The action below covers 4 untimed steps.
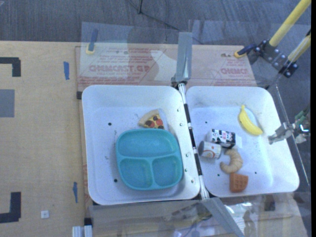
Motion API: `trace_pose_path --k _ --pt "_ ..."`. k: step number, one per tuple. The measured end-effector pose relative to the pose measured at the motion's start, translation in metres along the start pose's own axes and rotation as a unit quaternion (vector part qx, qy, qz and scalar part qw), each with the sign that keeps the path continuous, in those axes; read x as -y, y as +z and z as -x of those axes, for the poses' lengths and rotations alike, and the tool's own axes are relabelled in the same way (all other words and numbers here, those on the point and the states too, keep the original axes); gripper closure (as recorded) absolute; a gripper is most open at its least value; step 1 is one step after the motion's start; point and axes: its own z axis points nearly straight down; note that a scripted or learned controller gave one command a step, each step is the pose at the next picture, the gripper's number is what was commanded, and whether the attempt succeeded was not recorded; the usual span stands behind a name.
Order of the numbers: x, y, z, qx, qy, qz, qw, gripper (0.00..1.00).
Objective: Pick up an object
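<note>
The right bin [276, 174] holds several small items. A yellow banana [250, 121] lies near its back right. A black-and-white carton [223, 137] sits mid-bin, touching a small white cup [210, 149] lying on its side. Just in front of them are a tan croissant [232, 161] and an orange waffle piece [238, 182]. In the left bin [96, 132] a teal divided plate [148, 158] lies flat, with a pizza slice [152, 120] at its back edge.
A metal clamp-like bracket [284, 132] sticks in over the right bin's right rim. Yellow poles [292, 18] with a black clamp stand at the top right. A grey bar [184, 58] runs back from the seam between the bins.
</note>
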Motion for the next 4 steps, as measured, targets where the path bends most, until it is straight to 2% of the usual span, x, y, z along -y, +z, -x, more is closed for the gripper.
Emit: trace_pose_path --k 1,2,3,4 --pt "-0.058 0.146 -0.002 -0.003 -0.058 0.002 0.9983 0.0" --pt "-0.103 0.152 -0.006 -0.003 -0.015 0.003 0.9999 0.0" --pt "-0.145 0.153 -0.004 -0.005 -0.02 0.003 0.9998 0.0" --pt "-0.147 0.141 -0.003 0.0 -0.022 0.005 0.9998 1.0"
